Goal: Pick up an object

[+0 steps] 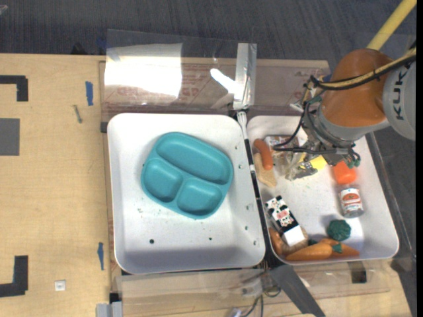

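Overhead, gripper (grip state unclear) in right bin mid-floor; toys line edges.

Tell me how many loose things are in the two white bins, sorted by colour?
Teal: 1, the divided plate, in the left bin
Orange or red: 4, hot dog, orange piece, carrot, red-labelled can
Black and white: 1, cow-print carton
Green: 1, broccoli
Yellow: 1, block under the gripper
Total: 8; more may hide under the arm.
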Motion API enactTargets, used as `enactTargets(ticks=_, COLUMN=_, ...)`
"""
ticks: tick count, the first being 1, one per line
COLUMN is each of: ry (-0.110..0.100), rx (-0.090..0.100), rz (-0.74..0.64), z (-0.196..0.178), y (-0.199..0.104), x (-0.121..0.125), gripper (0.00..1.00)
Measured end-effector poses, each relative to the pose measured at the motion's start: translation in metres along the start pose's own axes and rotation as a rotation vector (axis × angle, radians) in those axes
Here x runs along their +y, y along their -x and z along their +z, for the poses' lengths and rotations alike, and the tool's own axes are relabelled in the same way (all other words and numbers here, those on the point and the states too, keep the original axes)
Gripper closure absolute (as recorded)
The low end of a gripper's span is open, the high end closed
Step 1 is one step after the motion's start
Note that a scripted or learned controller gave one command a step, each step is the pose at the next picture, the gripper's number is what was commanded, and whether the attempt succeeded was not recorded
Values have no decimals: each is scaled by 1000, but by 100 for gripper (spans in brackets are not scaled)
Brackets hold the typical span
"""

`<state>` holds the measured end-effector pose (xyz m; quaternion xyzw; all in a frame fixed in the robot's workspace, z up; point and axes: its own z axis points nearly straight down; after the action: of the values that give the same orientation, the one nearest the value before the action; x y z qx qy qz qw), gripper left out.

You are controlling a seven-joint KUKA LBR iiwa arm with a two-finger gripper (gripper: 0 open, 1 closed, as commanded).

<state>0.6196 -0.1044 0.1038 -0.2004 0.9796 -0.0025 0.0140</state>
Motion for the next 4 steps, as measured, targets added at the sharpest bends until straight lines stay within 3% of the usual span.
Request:
enactTargets(ticks=1, ry=6, rx=7, rz=-71, z=-118, y=24, x=71, gripper=100)
enactTargets(ticks=2, ry=9, rx=13, rz=-48, z=-152, y=87, x=84, gripper=100)
enactTargets(ticks=4, ry=4, rx=-8, rz=-45, z=-176, y=91, x=84, gripper=100)
